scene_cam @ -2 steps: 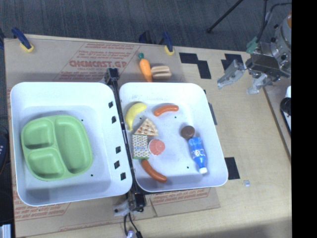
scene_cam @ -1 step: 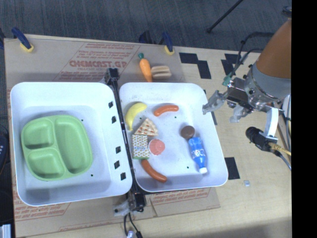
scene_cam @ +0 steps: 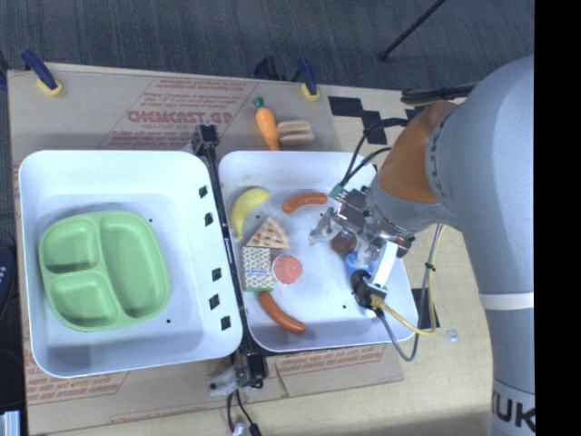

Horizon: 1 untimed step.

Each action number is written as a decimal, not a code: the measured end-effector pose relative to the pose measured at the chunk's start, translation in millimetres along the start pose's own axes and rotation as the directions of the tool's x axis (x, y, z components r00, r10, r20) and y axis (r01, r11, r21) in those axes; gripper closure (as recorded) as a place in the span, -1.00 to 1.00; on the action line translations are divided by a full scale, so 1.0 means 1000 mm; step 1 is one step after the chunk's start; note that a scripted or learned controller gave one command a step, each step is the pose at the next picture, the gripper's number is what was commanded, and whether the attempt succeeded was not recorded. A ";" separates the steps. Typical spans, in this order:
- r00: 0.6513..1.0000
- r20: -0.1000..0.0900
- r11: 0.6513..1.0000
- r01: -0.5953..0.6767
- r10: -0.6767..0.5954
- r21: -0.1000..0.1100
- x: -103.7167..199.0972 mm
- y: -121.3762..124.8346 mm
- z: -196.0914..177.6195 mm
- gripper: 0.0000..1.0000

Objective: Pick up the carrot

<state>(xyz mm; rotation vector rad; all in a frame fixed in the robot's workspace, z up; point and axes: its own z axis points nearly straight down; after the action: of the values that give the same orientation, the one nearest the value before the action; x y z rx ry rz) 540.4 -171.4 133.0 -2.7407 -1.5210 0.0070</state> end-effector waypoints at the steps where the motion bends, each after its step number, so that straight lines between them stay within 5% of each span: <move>1: 0.987 -0.001 0.987 -0.162 0.162 -0.002 0.105 0.071 0.041 -1.00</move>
<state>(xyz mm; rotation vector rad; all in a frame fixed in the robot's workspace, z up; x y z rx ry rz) 656.1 -119.6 91.1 -2.8573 -1.2936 0.0055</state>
